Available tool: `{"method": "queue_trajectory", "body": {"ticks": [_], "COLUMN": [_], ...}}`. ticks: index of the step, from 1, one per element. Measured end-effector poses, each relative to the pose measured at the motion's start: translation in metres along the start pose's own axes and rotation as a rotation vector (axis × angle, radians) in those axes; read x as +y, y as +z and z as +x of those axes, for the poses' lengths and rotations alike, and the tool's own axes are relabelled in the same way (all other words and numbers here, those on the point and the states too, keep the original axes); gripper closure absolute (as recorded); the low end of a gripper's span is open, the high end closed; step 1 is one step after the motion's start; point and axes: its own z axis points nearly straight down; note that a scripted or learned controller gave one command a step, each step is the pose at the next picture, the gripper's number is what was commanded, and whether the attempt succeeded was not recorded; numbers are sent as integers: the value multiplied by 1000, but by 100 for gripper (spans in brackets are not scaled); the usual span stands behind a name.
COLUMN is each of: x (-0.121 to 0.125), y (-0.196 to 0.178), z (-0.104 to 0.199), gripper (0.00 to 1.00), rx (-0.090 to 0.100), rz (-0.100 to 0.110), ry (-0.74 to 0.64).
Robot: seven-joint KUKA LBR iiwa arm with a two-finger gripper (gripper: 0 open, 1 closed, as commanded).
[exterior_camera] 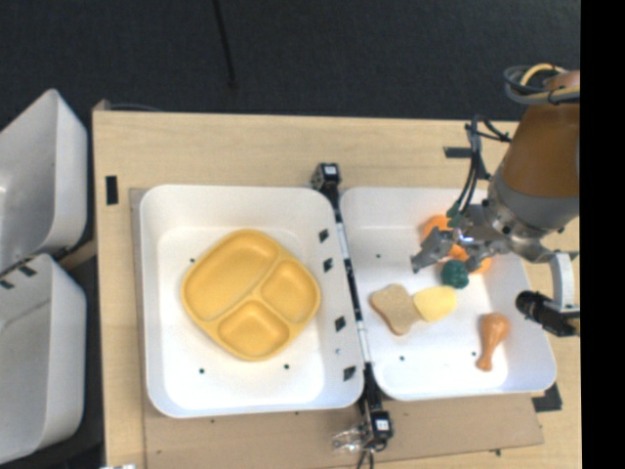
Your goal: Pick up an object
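Hanging low over right bin, gripper; finger state hard telling. Sitting just beside fingertips, toward arm: orange piece, possibly touching, and green piece.

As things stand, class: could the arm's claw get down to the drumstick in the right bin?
Probably yes. The drumstick lies apart from the other toys on the right bin floor, nothing covers it, and the claw hangs close by.
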Motion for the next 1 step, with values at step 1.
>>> {"method": "queue_trajectory", "body": {"ticks": [1], "x": [2], "y": [-7], "z": [0], "gripper": [0], "rx": [-2], "rz": [-13], "ry": [-3]}}
